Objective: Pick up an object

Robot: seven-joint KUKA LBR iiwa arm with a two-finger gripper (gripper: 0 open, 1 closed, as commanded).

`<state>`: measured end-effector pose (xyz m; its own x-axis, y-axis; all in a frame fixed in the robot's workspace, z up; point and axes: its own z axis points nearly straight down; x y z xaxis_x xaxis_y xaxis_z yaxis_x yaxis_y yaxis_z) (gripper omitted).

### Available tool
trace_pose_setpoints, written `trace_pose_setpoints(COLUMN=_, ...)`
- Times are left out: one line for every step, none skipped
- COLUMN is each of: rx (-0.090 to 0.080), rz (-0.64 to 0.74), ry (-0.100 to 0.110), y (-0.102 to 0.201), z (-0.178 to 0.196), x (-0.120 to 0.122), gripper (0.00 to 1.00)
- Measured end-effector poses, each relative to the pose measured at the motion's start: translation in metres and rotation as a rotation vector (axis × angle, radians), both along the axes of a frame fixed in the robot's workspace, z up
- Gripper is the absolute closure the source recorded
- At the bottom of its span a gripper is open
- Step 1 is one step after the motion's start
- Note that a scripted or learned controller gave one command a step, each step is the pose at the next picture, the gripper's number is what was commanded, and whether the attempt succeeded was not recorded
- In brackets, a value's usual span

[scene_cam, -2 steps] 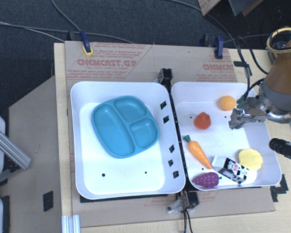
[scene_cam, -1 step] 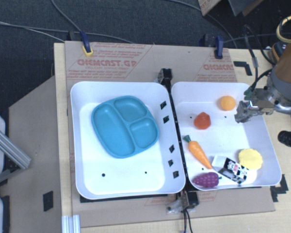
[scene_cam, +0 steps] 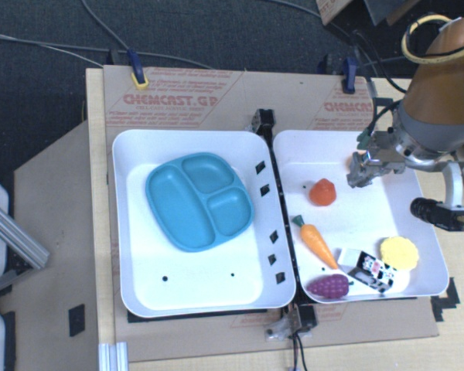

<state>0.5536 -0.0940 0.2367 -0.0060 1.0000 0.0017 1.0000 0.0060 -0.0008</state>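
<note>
The pincer (scene_cam: 361, 172) hangs over the right white bin (scene_cam: 425, 284); whether it is spread I cannot tell. The small round red-orange toy fruit (scene_cam: 322, 192) lies just left of it and slightly nearer the camera.

A blue plate (scene_cam: 199, 200) with three parts lies in the left white bin (scene_cam: 139, 284). Both bins sit on a brown board (scene_cam: 209, 95) with red letters. A yellow and blue clamp (scene_cam: 137, 71) holds the board at the top. Thin wires (scene_cam: 100, 14) lie on the dark floor (scene_cam: 39, 99).
</note>
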Motion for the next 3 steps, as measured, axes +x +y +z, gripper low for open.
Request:
trace_pose_setpoints(rx=0.001, rz=0.001, ry=0.0, y=0.054, z=0.007, x=0.012, gripper=1.0)
trace_pose_setpoints(rx=0.001, rz=0.001, ry=0.002, y=0.11, z=-0.009, x=0.025, gripper=1.0)
trace_pose_setpoints(rx=0.0, rz=0.0, ry=0.001, y=0.162, z=-0.021, x=0.034, gripper=1.0)
